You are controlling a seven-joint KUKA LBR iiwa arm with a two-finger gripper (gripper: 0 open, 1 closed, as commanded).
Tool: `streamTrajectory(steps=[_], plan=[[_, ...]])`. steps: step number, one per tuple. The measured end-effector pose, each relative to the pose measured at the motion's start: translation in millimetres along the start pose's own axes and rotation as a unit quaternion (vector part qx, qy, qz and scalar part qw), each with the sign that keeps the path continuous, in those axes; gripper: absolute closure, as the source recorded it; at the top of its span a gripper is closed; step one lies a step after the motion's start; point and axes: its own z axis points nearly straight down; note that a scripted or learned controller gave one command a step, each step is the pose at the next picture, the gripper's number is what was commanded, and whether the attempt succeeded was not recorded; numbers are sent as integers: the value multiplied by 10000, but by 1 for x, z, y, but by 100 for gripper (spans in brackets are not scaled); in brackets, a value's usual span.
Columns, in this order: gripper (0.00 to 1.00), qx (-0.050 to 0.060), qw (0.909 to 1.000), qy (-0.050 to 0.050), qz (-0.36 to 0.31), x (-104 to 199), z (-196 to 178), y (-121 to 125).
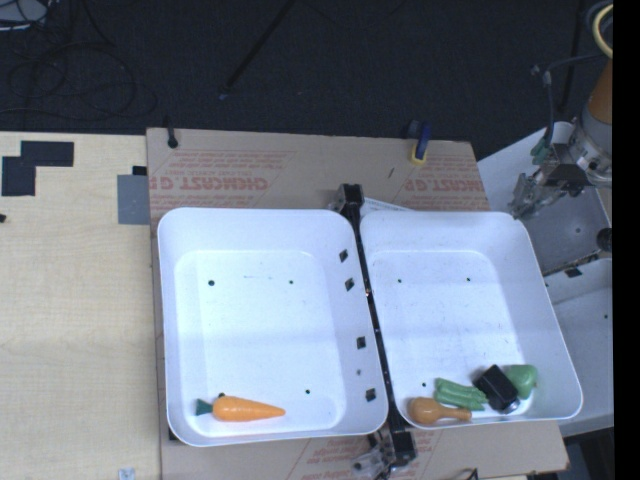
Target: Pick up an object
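Counter (70, 298) carries two shallow white bins side by side on a cardboard sheet (300, 173). Left bin (255, 238) holds one thing: a toy carrot (245, 409), orange with a green stub, lying flat near the front wall, long axis across the bin. Right bin (450, 230) has a cluster packed into the front right corner: a green leafy piece (521, 376), a black block (497, 388) tilted against it, a green bean pod (458, 395), and a small tan pear-shaped piece (437, 412), all touching or nearly so. Arm sits at the right edge, beyond the right bin; pincer (532, 196) hangs outside the bin, well apart from every object, with nothing visibly in it; opening cannot be judged at this size. Judgement: all look like light, stiff, smooth plastic toys, likely slippery. The carrot is the cleanest target, being isolated; close across its thick middle. The corner cluster risks nudging neighbours and fouling the bin wall.
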Motion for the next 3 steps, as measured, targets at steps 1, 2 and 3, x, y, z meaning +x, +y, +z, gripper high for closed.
streamTrajectory(steps=[1,2,3], plan=[[100,2,10000,1,-2,0,1,0],[100,5,10000,2,-2,0,2,0],[100,6,10000,3,-3,1,3,0]])
